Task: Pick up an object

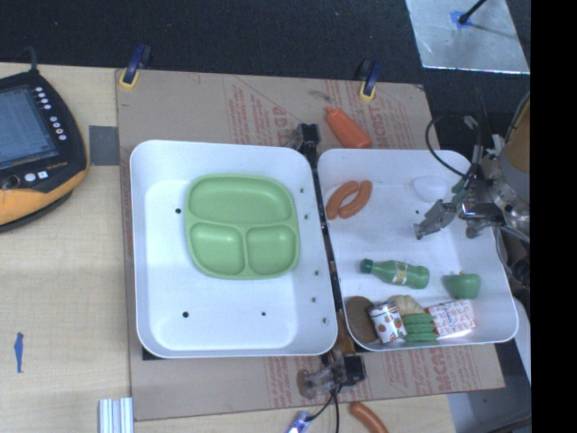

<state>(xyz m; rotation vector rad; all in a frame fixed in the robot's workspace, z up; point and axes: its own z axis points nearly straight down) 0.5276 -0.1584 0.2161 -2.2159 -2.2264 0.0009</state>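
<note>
My gripper (453, 222) hangs over the right side of the right bin (397, 171), open, with nothing between its fingers (433, 220). Below it in that bin lie a green bottle (395, 273) on its side and a small green pepper (462, 284). An orange sausage (348, 198) lies to the gripper's left, near the bin's left wall. At the front of the bin, a small can (388, 323), a red-and-white packet (451, 317) and a green item (416, 330) are piled together.
The left bin (153, 314) holds a green divided plate (242, 225). An orange carrot-like toy (347, 129) lies on the cardboard behind the right bin. A teach pendant (32, 152) rests at the far left of the bench. Cables loop beside the gripper.
</note>
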